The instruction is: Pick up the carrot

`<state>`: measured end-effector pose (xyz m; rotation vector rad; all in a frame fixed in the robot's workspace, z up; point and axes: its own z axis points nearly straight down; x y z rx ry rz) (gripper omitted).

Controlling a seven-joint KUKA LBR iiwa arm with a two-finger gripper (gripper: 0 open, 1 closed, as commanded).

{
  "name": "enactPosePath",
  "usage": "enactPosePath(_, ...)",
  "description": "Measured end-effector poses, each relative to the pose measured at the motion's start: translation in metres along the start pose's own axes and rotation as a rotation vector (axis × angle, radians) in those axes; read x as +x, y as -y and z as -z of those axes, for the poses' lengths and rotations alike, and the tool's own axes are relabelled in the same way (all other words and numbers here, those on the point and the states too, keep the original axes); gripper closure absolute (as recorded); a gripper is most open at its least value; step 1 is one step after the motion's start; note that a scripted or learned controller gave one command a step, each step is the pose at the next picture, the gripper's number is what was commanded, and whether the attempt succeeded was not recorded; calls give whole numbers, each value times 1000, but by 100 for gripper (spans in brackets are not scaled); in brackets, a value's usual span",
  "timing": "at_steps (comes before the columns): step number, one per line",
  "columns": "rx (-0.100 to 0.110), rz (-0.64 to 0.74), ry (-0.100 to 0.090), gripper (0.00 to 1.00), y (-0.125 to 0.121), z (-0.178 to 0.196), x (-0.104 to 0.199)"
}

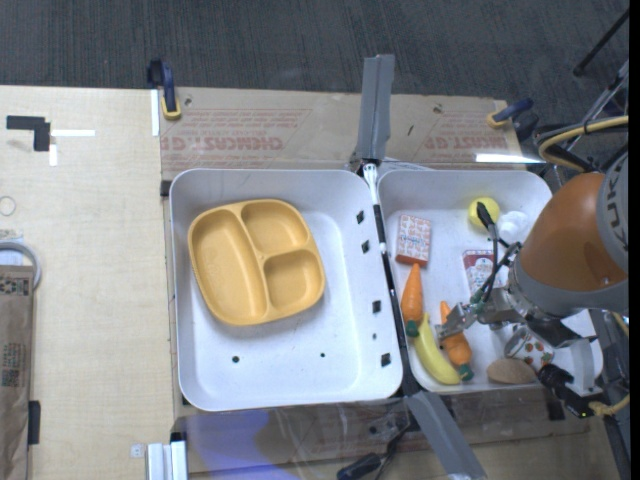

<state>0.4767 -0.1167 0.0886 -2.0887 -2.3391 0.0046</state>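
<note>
One gripper (pixel 462 318), low in the right bin (pixel 447 185), hanging off the grey arm (pixel 568 253) with the orange band that comes in from the right. Finger state: cannot tell, the metal parts blur together against the clutter.

Gripper sits just above a small orange item (pixel 458 349) near the bin's front edge; contact not clear. What that item is, also not clear.

Carrot (pixel 411 293) lies to the gripper's left, near but apart from it, against the bin's left wall, thin end pointing toward the back, thick end toward the front. Nothing lies on top of the carrot.

Banana (pixel 433 353) lies front-left of the gripper, its upper end just below the carrot's thick end, its lower end beside the small orange item. It sits between the carrot and the bin's front wall.

Small red-and-white box (pixel 414 239) lies just behind the carrot's thin end. A second red-and-white packet (pixel 479 268) lies behind the gripper, partly hidden by the arm. Yellow round object (pixel 485 212) with a dark strip sits near the back of the bin, a white object (pixel 510 226) beside it. Tan flat piece (pixel 511 371) at the front right corner, under the arm.

Left bin (pixel 264 368) holds a yellow divided plate (pixel 256 260), three compartments, well apart from the gripper.
</note>
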Motion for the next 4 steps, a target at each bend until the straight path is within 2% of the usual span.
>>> enactPosePath(1, 0, -392, 0, 0, 2, 0, -10)
enactPosePath(2, 5, -393, 0, 100, 2, 7, -11)
enactPosePath(3, 0, -564, 4, 100, -24, 145, 39)
enactPosePath(4, 1, -706, 3, 100, -6, 104, 49)
